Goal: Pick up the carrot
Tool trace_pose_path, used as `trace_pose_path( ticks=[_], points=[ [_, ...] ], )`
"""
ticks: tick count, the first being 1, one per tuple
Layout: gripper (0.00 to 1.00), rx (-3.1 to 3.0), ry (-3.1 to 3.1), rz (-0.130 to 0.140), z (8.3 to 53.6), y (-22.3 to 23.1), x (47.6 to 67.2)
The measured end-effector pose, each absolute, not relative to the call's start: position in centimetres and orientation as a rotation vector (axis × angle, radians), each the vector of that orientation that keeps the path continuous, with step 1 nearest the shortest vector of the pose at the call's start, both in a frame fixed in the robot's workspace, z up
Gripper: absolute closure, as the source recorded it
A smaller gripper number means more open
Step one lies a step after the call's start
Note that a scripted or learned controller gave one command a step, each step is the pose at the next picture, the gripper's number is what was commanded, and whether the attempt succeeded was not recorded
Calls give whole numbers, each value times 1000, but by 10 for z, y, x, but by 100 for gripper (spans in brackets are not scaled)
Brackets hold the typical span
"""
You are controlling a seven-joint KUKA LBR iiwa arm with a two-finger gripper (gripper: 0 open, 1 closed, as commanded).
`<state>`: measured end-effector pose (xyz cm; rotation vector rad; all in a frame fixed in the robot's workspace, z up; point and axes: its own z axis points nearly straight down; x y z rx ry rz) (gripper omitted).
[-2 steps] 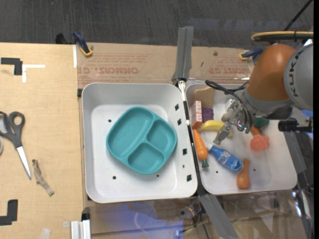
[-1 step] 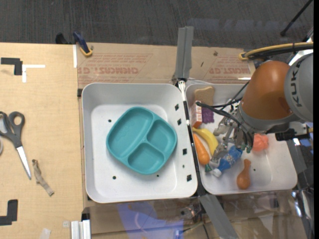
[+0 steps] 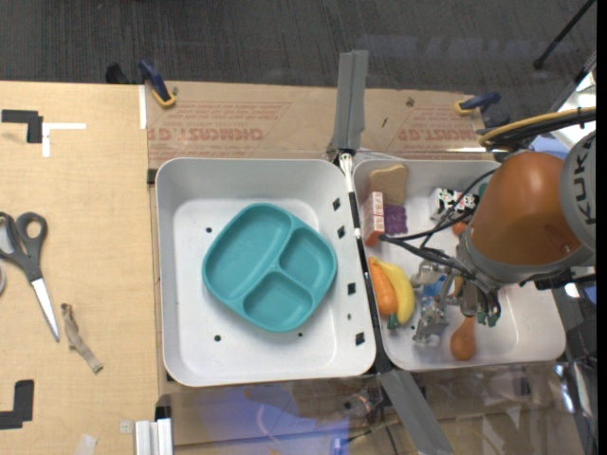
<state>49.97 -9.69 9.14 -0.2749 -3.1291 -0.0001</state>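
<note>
The carrot [image 3: 383, 290] is a short orange piece lying along the left wall of the right bin [image 3: 531, 344], near its middle. A yellow banana [image 3: 404, 294] lies against the carrot's right side. My gripper [image 3: 432, 322] hangs low over the bin floor just right of the banana, pointing toward the bin's front edge. It stands apart from the carrot, with the banana between them. The orange wrist band [image 3: 520, 207] and cables cover the middle of the bin.
A brown pear-shaped item [image 3: 463, 339] lies right of the gripper. A bread slice [image 3: 388, 180] and a purple box [image 3: 389, 219] sit at the bin's back left. The left bin [image 3: 180, 254] holds a teal divided plate [image 3: 271, 266]. Scissors [image 3: 28, 254] lie on the bench.
</note>
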Motion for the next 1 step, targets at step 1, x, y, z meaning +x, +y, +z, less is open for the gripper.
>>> trace_pose_path(
  ticks=[1],
  points=[
    [0,-728,-3059,0,92,-184,479]
  ],
)
